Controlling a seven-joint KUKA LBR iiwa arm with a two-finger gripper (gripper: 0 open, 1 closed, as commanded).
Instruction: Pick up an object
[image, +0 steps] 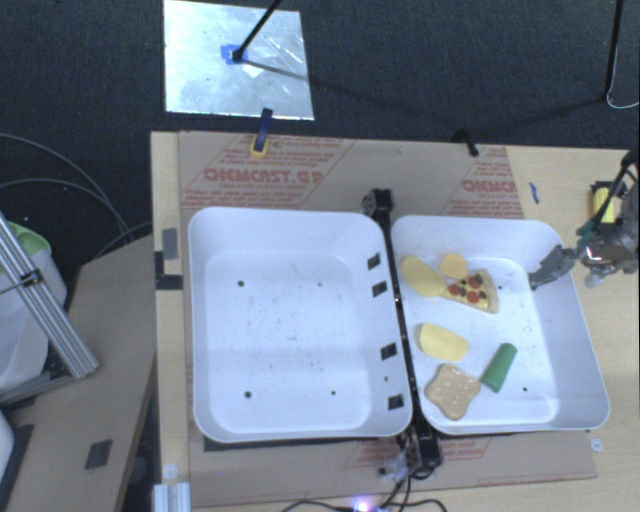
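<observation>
two bins (290, 225), five toy foods (443, 342)

floor: dark carpet (80, 70) | silver sheet (238, 58) on it | bench: tan wood (130, 300) | aluminium frame (45, 310) at left

We take this for a robotics lab or test cell rather than a home or shop. Two shallow white plastic bins (285, 225) sit side by side on a brown cardboard sheet printed with red lettering (300, 165), laid over a pale wooden bench (165, 180). Black cables (70, 175) trail across the dark carpeted floor (80, 70), a bare aluminium frame strut (45, 300) stands at the left, and a shiny square metal plate (237, 58) lies on the floor beyond.
</observation>
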